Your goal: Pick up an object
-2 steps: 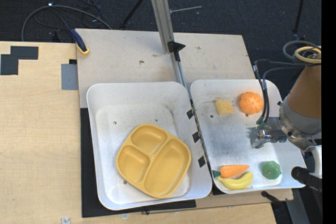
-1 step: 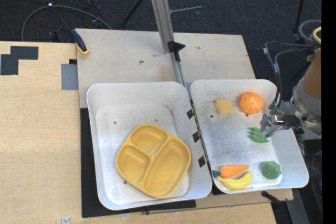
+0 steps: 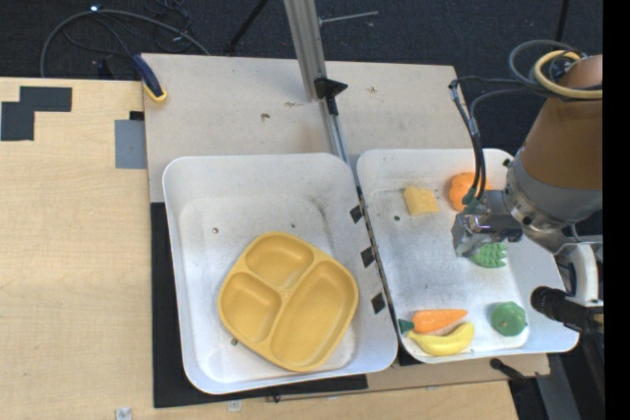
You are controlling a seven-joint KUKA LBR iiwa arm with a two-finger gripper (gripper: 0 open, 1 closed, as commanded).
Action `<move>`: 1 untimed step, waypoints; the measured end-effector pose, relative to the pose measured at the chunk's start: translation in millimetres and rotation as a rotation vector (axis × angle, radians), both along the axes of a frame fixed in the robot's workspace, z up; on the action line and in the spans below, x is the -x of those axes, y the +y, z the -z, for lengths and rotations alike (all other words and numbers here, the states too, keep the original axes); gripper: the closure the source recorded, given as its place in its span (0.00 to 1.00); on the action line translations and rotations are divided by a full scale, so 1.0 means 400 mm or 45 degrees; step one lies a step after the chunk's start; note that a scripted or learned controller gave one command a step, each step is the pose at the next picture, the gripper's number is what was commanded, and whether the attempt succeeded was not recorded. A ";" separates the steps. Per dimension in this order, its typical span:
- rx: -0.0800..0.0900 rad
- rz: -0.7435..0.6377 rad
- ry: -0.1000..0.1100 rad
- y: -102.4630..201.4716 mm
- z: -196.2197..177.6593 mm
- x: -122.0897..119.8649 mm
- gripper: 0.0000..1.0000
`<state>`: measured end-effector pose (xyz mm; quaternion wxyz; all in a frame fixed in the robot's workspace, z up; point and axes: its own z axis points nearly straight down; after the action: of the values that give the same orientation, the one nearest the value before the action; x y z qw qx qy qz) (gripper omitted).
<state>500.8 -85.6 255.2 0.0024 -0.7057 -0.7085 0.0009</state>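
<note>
In the right bin [image 3: 433, 261] lie several toy foods: a yellow cheese-like block [image 3: 421, 201], an orange fruit [image 3: 463, 189], a leafy green piece [image 3: 489, 256], a green round fruit [image 3: 508, 318], a carrot [image 3: 439, 320] and a banana [image 3: 443, 340]. My gripper [image 3: 474, 233] hangs low over the bin's right part, right at the leafy green piece and just below the orange fruit. The wrist hides the fingertips.
The left bin [image 3: 197, 211] holds a yellow divided plate [image 3: 287, 299]. A metal post [image 3: 303, 25] rises behind the bins. A cable [image 3: 471, 138] runs down to the wrist. The arm's body [image 3: 566, 152] covers the right bin's far right side.
</note>
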 end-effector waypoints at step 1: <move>0.000 0.001 0.000 0.119 0.037 0.009 1.00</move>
<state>497.2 -38.1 240.5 0.0023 -0.7060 -0.7082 0.0011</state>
